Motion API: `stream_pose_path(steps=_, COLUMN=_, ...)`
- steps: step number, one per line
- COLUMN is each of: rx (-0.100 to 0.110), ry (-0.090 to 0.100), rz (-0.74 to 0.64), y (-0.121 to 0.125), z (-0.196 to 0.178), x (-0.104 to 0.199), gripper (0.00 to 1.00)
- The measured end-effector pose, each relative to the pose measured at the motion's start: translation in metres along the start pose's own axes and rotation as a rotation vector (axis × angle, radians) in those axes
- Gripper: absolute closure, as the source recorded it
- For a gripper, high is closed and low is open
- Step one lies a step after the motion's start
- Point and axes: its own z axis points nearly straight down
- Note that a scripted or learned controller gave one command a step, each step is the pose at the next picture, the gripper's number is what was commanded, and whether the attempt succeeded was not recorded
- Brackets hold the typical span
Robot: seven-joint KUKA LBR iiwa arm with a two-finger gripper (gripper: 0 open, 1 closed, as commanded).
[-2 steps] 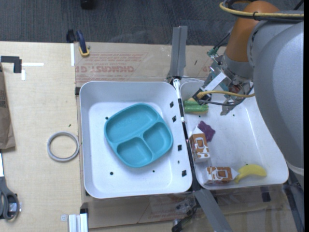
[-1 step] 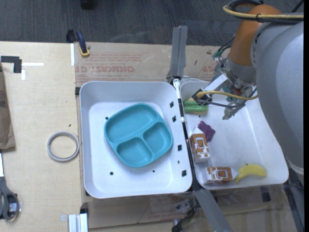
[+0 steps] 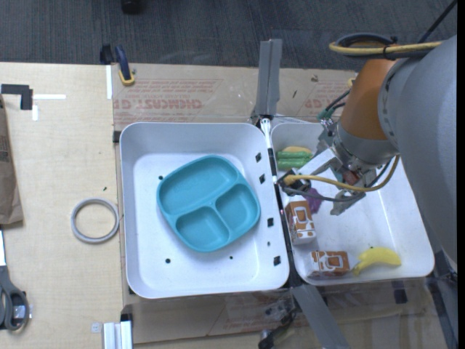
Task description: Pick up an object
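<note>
My gripper [image 3: 320,193] hangs low over the left half of the right bin [image 3: 407,224], and its two fingers stand open. A small purple and dark object [image 3: 313,198] lies just beneath the fingertips; I cannot tell whether they touch it. Nothing is held. A green and yellow item [image 3: 294,155] rests in the bin's far left corner. A brown and white carton [image 3: 300,221] lies just in front of the gripper, and a second carton [image 3: 328,263] sits at the front wall. A yellow banana [image 3: 378,258] lies at the front right.
The left bin [image 3: 138,217] holds a teal divided plate [image 3: 208,203]. A grey ring [image 3: 95,219] lies on the bench to the left, with scissors [image 3: 12,306] at the lower left. A yellow cable [image 3: 327,183] loops across the gripper.
</note>
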Motion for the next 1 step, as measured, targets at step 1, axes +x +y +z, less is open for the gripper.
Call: stream_pose_path(steps=1, rx=0.002, ry=-0.001, rz=-0.320, y=0.0670, z=0.0749, x=-0.0395, gripper=0.00)
